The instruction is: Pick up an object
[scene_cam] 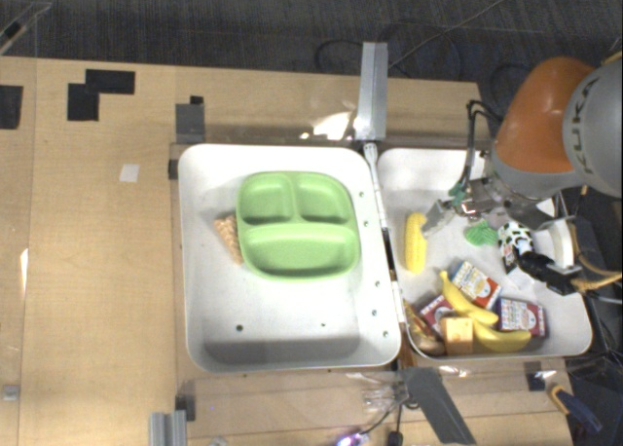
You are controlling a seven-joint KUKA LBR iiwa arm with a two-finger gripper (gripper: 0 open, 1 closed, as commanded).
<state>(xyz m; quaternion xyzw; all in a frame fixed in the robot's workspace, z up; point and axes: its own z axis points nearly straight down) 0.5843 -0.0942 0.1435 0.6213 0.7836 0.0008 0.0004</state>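
From the overhead camera, you are looking down on two white bins set side by side. The left bin [204, 269] holds a green divided plate [296, 223] with a small tan, crumbly-looking piece [230, 235] tucked against its left edge. The right bin [409, 169] carries the clutter: a small yellow corn cob [416, 241] lying near the divider, a banana [482, 322] curving across the lower part, two small printed cartons [474, 284] [520, 316], a green leafy bit [480, 234], a black-and-white toy [514, 241] and some brownish items in the lower corner [433, 322].

The arm [545, 132] comes in from the right, its orange band above the wrist, and the gripper [459, 203] hangs over the upper middle of the right bin. You cannot tell from this angle whether its jaws are apart or together; nothing is visibly between them, so treat it as empty-handed.

The relation that matters for you: the corn cob sits just left of and below the gripper, nearer than anything but the green leafy bit, which lies just to its lower right. The cob's long axis runs roughly up and down the picture, parallel to the divider, so I judge a grasp would want the jaws closing across it, left to right. Watch the bin wall beside it; I judge there is little room on that side.
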